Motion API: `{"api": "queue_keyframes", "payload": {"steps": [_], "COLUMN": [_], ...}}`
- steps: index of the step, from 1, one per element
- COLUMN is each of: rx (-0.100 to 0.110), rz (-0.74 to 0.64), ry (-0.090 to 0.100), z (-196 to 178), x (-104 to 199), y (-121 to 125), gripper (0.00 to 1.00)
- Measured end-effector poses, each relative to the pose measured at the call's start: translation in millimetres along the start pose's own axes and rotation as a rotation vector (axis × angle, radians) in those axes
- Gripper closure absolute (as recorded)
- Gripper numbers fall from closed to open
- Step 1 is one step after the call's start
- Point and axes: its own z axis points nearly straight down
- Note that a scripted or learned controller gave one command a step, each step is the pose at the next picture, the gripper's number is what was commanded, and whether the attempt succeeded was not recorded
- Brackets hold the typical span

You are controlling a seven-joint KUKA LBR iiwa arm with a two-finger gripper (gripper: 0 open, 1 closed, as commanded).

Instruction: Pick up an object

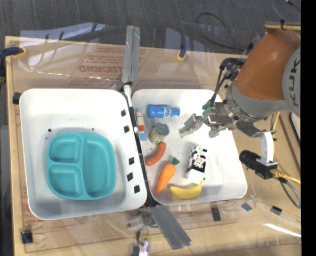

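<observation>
My gripper (pixel 203 128) hangs over the right part of the right bin (pixel 229 167), open, with nothing between its fingers (pixel 190 126). Just below it a black-and-white cow-print carton (pixel 198 160) stands in the bin. To its left lie a blue bottle (pixel 162 111) and a small grey can (pixel 159 132). Lower down are a red-orange sausage-like piece (pixel 156 153), an orange carrot (pixel 165 177) and a yellow banana (pixel 187 191). The gripper touches none of them.
A teal divided plate (pixel 81 164) lies in the left bin (pixel 32 116). A thin red-and-blue tube (pixel 140 126) rests along the right bin's left wall. A black fitting with cables (pixel 256 164) sits off the bin's right rim.
</observation>
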Motion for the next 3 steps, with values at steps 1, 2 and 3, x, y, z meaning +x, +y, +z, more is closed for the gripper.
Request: {"api": "queue_keyframes", "payload": {"steps": [1, 2, 3], "rx": [-0.012, -0.010, -0.004], "rz": [-0.100, -0.107, -0.200], "ry": [0.001, 0.004, -0.001], "z": [178, 168, 34], "x": [2, 3, 81], "y": [11, 12, 48], "gripper": [0.00, 1.00, 1.00]}}
